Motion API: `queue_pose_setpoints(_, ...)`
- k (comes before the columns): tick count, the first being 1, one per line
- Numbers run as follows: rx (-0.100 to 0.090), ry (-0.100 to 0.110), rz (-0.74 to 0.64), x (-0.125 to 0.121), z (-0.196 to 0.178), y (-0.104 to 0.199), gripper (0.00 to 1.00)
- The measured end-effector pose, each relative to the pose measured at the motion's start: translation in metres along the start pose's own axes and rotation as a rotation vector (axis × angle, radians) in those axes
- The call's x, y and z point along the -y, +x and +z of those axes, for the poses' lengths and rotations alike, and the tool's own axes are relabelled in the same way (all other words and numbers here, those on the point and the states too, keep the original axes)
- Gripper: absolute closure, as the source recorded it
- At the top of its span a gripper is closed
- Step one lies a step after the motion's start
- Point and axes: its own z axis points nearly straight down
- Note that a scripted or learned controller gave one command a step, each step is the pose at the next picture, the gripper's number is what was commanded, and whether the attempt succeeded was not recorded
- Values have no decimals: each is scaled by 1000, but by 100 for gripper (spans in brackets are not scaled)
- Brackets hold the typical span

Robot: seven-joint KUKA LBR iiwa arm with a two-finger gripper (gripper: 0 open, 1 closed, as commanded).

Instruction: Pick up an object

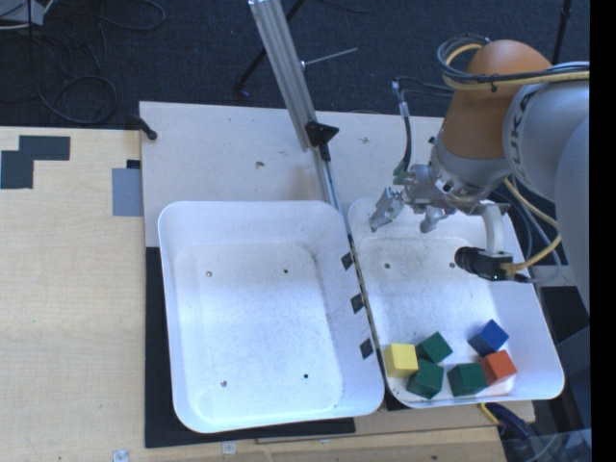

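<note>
Yellow, green, blue and orange blocks sit clustered at the lower right of the frame, against the near wall of the right bin (539, 349). The yellow block (401, 357) lies at the cluster's left end with open floor beside it, so I judge it the easiest to take. Three green blocks (435, 346) crowd just beside it, then the blue block (489, 336) and the orange block (499, 365), touching or nearly so. They look like small rigid cubes, light and not fragile; flat opposite faces should give a firm hold, though smooth sides might slip if I catch only a corner. My gripper (409, 212) hangs over the far end of the same bin, well apart from the blocks, fingers spread and holding nothing. The left bin (183, 258) lies alongside on the table (67, 287).
</note>
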Motion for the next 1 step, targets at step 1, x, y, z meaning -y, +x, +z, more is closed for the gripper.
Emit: queue_pose_setpoints(1,2,9,8,32,-14,-48,0)
